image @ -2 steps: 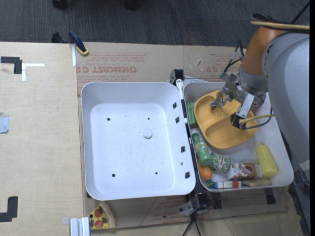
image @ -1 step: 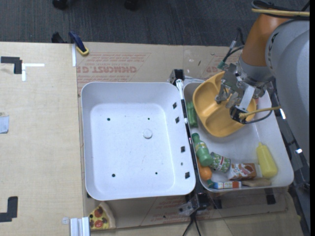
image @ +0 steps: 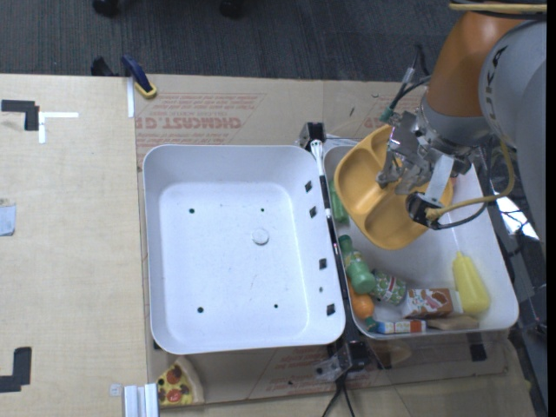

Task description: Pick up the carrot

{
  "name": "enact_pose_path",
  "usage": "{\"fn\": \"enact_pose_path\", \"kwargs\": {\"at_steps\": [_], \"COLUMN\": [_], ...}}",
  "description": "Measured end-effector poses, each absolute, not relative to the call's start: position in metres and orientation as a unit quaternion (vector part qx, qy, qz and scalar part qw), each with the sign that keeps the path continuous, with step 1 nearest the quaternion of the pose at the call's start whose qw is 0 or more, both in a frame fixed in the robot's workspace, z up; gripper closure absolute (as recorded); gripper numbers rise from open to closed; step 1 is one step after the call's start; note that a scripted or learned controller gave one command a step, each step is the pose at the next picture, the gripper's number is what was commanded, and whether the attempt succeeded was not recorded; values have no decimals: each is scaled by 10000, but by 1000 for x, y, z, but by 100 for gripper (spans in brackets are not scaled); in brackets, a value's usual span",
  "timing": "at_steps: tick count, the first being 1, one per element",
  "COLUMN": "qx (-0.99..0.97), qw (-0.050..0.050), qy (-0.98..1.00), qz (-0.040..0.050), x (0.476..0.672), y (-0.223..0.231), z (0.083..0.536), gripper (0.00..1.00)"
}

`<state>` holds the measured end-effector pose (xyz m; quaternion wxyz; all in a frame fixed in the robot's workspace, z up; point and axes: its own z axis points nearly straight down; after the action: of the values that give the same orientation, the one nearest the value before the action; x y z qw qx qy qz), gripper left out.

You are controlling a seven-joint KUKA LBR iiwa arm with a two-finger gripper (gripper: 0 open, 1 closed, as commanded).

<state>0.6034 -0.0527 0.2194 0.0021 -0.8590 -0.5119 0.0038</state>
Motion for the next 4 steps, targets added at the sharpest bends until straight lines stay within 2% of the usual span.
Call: {"fn": "enact_pose_path", "kwargs": {"at_steps": [1, 2, 3, 4], "qx": [-9313, -9312, -8943, -8447], "qw": [11, 0, 8, 4], "qy": [-3643, -3644, -4474, -5352], "qz": [51, 27, 27, 10], "x": [625, 626, 630, 622], "y": [-44, -44, -100, -98], "z": [238, 241, 153, 92], "gripper": [100, 0, 0, 0]}}
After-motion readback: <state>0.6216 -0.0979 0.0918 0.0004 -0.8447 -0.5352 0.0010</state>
